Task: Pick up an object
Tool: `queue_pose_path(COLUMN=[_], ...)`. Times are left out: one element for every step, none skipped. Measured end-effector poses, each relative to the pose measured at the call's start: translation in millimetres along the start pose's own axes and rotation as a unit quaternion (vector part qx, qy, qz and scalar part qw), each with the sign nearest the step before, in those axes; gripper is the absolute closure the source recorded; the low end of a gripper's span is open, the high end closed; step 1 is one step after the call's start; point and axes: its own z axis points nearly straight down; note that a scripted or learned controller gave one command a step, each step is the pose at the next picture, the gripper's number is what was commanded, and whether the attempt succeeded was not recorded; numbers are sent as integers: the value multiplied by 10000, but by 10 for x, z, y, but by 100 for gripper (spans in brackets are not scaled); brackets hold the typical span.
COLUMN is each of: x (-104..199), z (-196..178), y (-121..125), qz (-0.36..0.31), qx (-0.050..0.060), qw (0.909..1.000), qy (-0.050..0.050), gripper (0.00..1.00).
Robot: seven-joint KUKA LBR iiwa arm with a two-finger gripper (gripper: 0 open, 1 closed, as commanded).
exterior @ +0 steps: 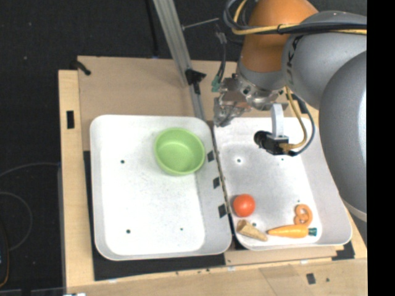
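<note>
We see two white bins side by side on the bench (123, 85). Near to far:

Right bin (321, 184), near edge: an orange carrot (287, 231) lies flat along the front rim, with its green tip pointing to the near right corner. Just left of it sits a tan wedge-shaped piece (252, 230), close to the near left corner. Just behind the carrot's right end is a small orange pretzel-shaped piece (302, 214). A red tomato (244, 205) sits just behind the wedge, near the bin's left wall. All four are clustered in the near part of this bin, none touching the arm.

Left bin (123, 208): a green bowl (179, 151) stands upright in the far right part, close to the divide between the bins.

Far end: the gripper (223, 115) hangs over the far left corner of the right bin, right by the divide and well apart from the cluster of small things. We can't tell how far its fingers are apart — it's too small and cluttered there. We see nothing held in it. The orange band (274, 23) of the arm sits above it, and the grey arm (339, 73) body covers the far right corner of the right bin. A metal pole (176, 42) slants up from the divide's far end.
</note>
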Motion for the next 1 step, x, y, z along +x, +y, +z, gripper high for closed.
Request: queue_pose_path(x=[488], z=[-100], y=[-49], qz=[-7], qx=[-16], qw=[10000], qy=[8], gripper=[100])
